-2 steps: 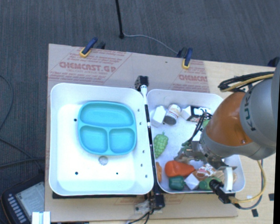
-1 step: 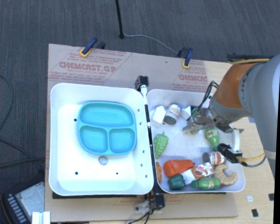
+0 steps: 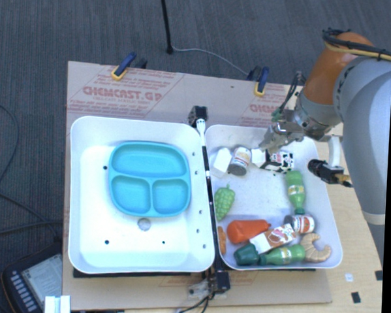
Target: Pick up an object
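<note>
My gripper (image 3: 273, 145) hangs over the back of the right bin (image 3: 330, 212), just above a small black-and-white toy (image 3: 281, 161). Left of it lie a white can with a brown label (image 3: 239, 160) and a white piece (image 3: 219, 160). A green bottle (image 3: 295, 189) lies toward the right wall. Green grapes (image 3: 224, 202) sit by the left wall. At the front are an orange vegetable (image 3: 246, 228), a red-labelled bottle (image 3: 277, 237), a small can (image 3: 302, 223), a tan pastry shape (image 3: 319, 248) and another green bottle (image 3: 283, 255).
The left bin (image 3: 86, 245) holds a blue divided plate (image 3: 149, 177) and a small grey disc (image 3: 143, 224). A black clip (image 3: 198, 115) sits where the bins meet at the back. Blue-and-yellow clamps (image 3: 124, 64) (image 3: 261, 81) hold the cardboard base.
</note>
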You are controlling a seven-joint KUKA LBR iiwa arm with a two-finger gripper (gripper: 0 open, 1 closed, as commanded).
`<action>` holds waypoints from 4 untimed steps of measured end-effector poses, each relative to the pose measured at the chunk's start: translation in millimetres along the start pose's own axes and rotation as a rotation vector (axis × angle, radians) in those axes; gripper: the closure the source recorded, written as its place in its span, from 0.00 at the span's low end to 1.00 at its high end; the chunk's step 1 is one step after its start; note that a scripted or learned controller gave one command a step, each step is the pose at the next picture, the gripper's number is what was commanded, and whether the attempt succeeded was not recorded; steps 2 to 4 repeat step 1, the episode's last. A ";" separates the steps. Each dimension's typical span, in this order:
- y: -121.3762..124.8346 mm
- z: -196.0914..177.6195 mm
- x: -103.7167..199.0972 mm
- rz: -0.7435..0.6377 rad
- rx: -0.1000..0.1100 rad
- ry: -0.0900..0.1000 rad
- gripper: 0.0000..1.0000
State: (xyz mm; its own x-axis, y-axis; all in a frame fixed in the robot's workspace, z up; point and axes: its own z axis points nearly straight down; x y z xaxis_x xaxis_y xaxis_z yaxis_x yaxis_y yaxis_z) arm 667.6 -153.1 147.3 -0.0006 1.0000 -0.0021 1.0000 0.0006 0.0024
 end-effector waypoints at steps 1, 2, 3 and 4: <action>-0.5 0.9 0.1 0.000 0.002 0.000 0.00; -0.5 0.9 0.1 0.000 0.002 0.000 0.00; -0.5 0.9 0.1 0.000 0.002 0.000 0.00; -0.5 0.9 0.1 0.000 0.002 0.000 0.00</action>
